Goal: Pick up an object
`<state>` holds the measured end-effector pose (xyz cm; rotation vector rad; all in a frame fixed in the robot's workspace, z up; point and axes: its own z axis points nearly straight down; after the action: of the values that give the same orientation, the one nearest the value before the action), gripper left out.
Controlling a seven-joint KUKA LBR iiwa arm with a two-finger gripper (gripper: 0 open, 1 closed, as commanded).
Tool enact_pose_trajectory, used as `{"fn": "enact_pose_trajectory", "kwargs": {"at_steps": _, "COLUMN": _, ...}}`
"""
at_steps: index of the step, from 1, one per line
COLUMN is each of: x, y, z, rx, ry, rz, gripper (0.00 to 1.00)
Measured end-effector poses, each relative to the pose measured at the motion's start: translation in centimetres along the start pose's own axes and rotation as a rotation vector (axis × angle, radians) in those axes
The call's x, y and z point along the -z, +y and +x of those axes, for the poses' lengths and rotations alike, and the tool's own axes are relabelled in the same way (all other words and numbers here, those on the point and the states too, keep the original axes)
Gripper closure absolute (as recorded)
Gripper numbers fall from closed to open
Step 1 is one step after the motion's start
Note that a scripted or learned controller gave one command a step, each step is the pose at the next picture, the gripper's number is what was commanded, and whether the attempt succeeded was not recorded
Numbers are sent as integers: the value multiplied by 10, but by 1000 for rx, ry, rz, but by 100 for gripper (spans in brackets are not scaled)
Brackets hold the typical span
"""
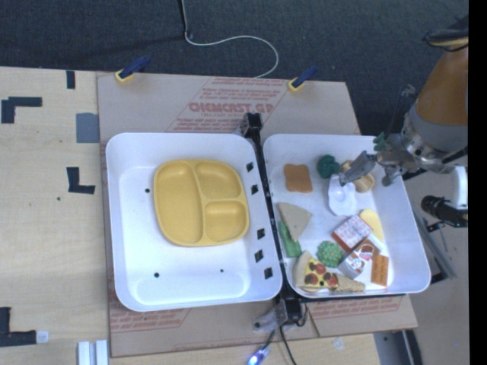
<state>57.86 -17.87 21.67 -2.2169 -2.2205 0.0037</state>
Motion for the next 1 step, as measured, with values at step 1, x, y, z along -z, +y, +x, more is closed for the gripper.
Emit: {"fn": "enact_pose_trajectory", "kwargs": {"at_steps": 1, "x": -120, "y": 91, "z": 10, "rx": 4, "ry": 0, "rz": 2, "gripper": 0}}
